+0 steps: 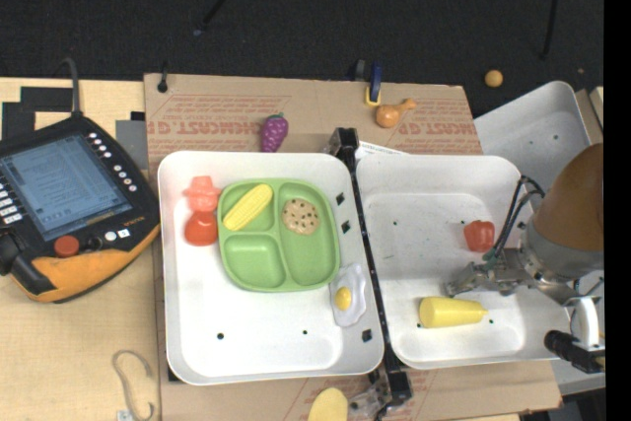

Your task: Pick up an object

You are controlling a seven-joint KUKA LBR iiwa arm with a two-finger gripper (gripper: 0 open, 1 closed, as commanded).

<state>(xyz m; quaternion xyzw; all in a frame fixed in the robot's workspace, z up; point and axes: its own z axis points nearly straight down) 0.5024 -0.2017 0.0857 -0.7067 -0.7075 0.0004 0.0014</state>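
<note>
white plastic bins sit side by side on the bench, and what lies in them looks arranged for practice picking. in the left bin a green divided plate sits near the middle, with a toy corn cob in its upper left compartment and a cookie in its upper right one. a pink and red toy figure stands just beside the plate's left edge, and a small egg-like piece rests against the bin's right wall.

the right bin holds two candidates for the task: a yellow cone-shaped toy lying on its side near the front edge, and a small red toy toward the right side, well apart from the cone. the arm leans in over the bin's right edge, and the gripper hangs low between these two toys, just above and beside the cone. its fingers appear spread apart, with nothing between them, so no object is held yet. that low, open pose close to the cone suggests a grasp attempt on it, though the red toy is also within easy reach.

outside the bins, a purple toy and an orange one lie on the cardboard behind, and a control tablet rests at the bench's left edge.
</note>
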